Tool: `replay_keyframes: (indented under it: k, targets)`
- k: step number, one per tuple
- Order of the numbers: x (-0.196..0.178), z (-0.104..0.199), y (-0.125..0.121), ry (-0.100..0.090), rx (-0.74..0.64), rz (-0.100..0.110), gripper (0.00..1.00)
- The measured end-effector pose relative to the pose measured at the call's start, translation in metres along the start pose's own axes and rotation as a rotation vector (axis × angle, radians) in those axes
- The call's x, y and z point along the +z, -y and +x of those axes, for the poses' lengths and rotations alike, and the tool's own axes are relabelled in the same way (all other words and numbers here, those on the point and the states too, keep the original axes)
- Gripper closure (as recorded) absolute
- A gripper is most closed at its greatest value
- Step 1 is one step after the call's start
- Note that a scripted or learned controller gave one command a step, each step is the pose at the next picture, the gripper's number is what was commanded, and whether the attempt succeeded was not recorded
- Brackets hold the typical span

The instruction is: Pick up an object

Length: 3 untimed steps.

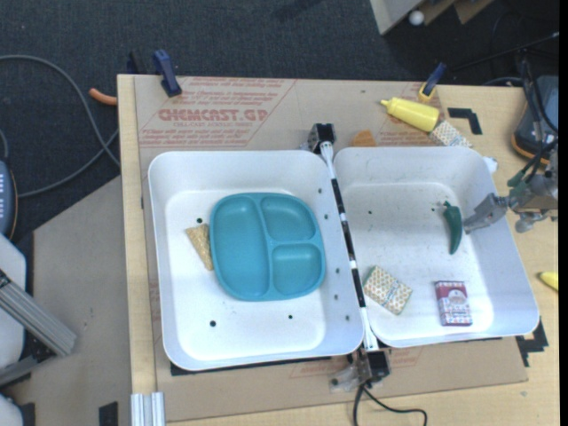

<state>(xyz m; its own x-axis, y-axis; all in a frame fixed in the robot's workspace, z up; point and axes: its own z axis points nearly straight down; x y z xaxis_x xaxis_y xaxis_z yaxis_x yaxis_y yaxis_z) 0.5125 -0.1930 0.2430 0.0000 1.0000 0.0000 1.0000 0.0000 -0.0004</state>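
Observation:
The right bin (pixel 497 264) holds three small objects. A dark green, pepper-shaped piece (pixel 453 226) lies near its right wall, a tan patterned pouch (pixel 387 288) sits by the front left, and a small red box (pixel 453 303) lies near the front. My gripper (pixel 485 213) reaches in over the right wall, low and just right of the green piece, close to it or touching it. I see nothing clearly held. The left bin (pixel 177 193) contains a teal divided plate (pixel 266 245) with a tan cracker-like piece (pixel 201 242) tucked at its left edge.
A yellow bottle (pixel 411 111) lies on the bench behind the right bin. Blue clamps (pixel 165 71) grip the bench's back edge. The divider (pixel 344 238) between the bins runs front to back. A small yellow item (pixel 550 280) lies at the far right.

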Motion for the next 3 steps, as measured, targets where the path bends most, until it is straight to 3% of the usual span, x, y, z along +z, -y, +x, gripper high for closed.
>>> replay_keyframes:
  k: [1, 2, 3]
  targets:
    - [0.107, -0.031, -0.038, -0.001, 0.001, 0.002, 0.0]
    - [0.159, -0.019, -0.067, -0.001, -0.001, 0.001, 0.0]
    - [0.148, -0.019, -0.068, 0.0, -0.002, -0.002, 1.0]
